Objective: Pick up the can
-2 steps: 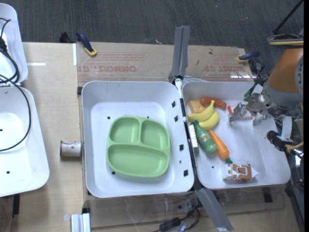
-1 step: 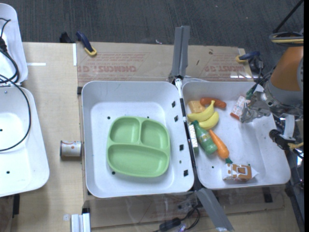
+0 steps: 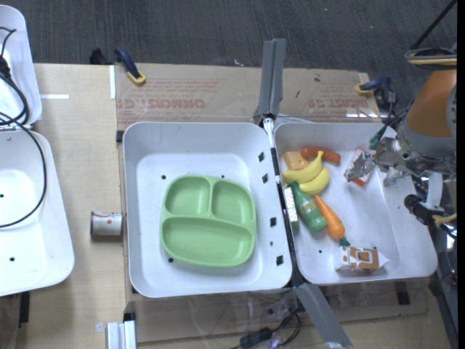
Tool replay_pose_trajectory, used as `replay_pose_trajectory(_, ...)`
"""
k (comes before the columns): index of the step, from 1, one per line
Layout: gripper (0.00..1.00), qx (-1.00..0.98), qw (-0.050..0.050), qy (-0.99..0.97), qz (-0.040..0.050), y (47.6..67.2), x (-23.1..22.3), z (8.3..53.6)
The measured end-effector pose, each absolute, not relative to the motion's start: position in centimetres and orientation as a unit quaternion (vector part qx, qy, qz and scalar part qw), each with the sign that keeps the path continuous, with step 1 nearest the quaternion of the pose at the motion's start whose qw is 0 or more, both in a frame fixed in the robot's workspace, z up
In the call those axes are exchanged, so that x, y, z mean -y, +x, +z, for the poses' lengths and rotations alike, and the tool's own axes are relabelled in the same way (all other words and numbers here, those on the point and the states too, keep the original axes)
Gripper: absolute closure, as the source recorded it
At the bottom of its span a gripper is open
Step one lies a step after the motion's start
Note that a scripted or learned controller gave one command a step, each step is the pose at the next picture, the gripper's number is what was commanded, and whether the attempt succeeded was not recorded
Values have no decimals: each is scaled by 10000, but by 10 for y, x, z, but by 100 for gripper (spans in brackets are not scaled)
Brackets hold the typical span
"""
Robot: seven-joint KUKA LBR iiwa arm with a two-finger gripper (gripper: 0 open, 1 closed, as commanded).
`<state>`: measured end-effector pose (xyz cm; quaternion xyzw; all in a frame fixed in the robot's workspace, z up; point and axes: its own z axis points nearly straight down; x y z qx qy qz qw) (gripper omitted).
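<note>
Can (image 3: 106,225): short metal cylinder on its side on the wooden bench, just left of the left bin (image 3: 138,195), outside it. Gripper (image 3: 361,167) hangs over the right bin (image 3: 407,257), fingers slightly apart, holding nothing. Glossy green sectioned plate (image 3: 209,219) lies in the left bin.

Can (image 3: 106,224) — small, silver with orange end, on its side on bench, outside bins.

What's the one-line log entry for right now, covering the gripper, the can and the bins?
gripper: over right bin, nothing seen held | can: on bench outside left bin, on its side | green plate: in left bin | pick: not done
</note>
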<state>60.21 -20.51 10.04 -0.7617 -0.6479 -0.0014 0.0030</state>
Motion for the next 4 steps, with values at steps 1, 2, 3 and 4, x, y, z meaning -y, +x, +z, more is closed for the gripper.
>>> replay_pose_trajectory(1,0,6461,44,-7632,-36,562,207,93)
replay_pose_trajectory(2,0,6462,44,-7631,-36,562,207,93)
replay_pose_trajectory(3,0,6403,60,-7681,-26,591,206,90)
replay_pose_trajectory(4,0,6401,49,-7683,-20,540,206,92)
